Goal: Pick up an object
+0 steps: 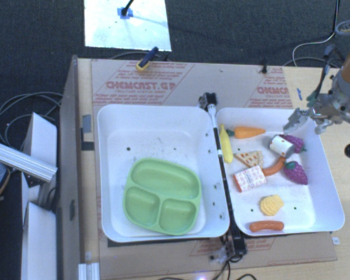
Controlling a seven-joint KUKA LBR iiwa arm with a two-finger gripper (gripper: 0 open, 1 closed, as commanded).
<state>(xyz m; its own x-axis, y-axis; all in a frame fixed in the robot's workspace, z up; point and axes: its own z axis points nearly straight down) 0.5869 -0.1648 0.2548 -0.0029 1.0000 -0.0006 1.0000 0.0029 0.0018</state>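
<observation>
The right bin point(326, 174) holds several toy foods: a carrot point(248, 132), a yellow banana point(225, 145), a white cylinder point(278, 145), two purple grape bunches point(294, 141) point(296, 172), a cracker wedge point(249, 158), a red and white box point(249, 178), a yellow ridged piece point(272, 204) and a sausage point(266, 226). My gripper point(307, 121) hangs over the bin's far right corner, just above and to the right of the white cylinder. Its fingers are spread open and hold nothing.
The left bin point(111, 156) carries a green divided plate point(162, 196). A black ridge point(219, 156) separates the bins. Cardboard lies under both. Cables run behind the arm at the far right.
</observation>
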